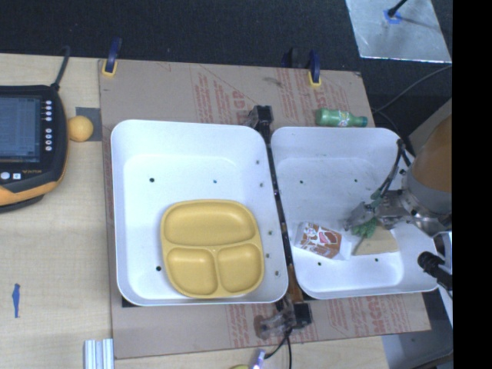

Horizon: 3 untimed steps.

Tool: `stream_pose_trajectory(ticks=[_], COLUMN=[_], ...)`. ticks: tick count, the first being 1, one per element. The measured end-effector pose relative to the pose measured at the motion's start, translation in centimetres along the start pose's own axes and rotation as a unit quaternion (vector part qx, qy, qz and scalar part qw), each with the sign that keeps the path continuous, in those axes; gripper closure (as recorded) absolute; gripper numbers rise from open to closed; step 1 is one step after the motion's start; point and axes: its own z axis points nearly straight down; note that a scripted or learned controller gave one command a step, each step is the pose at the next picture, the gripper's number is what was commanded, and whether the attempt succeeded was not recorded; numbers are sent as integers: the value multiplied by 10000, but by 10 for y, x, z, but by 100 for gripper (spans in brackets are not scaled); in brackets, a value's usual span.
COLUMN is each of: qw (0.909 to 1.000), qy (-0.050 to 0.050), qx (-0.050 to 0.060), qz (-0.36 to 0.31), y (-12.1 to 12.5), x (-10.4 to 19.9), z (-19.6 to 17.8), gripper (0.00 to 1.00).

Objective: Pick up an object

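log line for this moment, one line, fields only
arm: over right bin | gripper: low by green item and tan card | grasp: unclear | packet: on bin floor | tray: left bin

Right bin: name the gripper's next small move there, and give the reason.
Probably lower a little and close. The gripper hangs in the right bin at a green object and a tan flat piece, with the red-and-white packet apart toward the left bin. Whether anything sits between its fingers cannot be told.
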Motion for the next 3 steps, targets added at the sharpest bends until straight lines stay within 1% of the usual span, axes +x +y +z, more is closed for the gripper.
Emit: stream_pose_trajectory(ticks=[1, 2, 3], qw=[10000, 10000, 10000], qy=[-7, -7, -16], qx=[4, 3, 7], qz=[-22, -20, -39], y=[0, 0, 0], x=[-1, -1, -1], z=[-10, -10, -20], gripper=[100, 0, 100])
